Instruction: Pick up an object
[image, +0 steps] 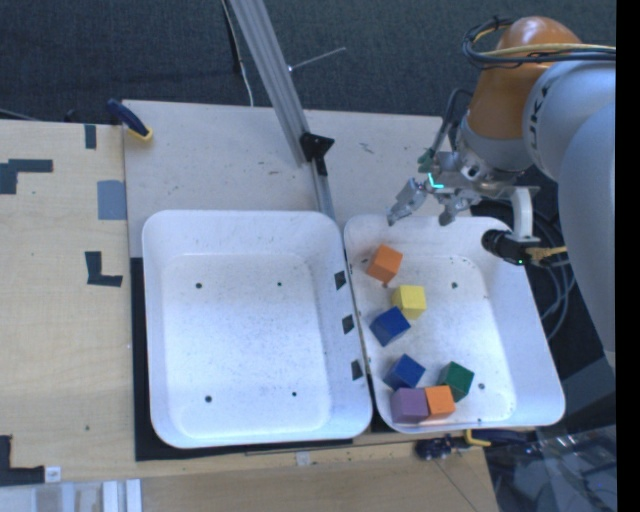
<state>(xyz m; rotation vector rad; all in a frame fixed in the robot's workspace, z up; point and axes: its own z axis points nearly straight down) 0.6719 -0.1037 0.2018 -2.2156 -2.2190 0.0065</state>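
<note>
The right bin holds several small blocks: an orange cube, a yellow cube, a blue cube, a second blue cube, a green cube, a purple cube and a small orange cube. My gripper hangs above the bin's far rim, up and to the right of the orange cube. Its fingers are spread apart, open, with nothing between them.
The left bin sits beside the right one. A slanted metal post rises from the bench behind the bins. A blue and yellow tool lies at the far left. Cables trail by the right bin's far right corner.
</note>
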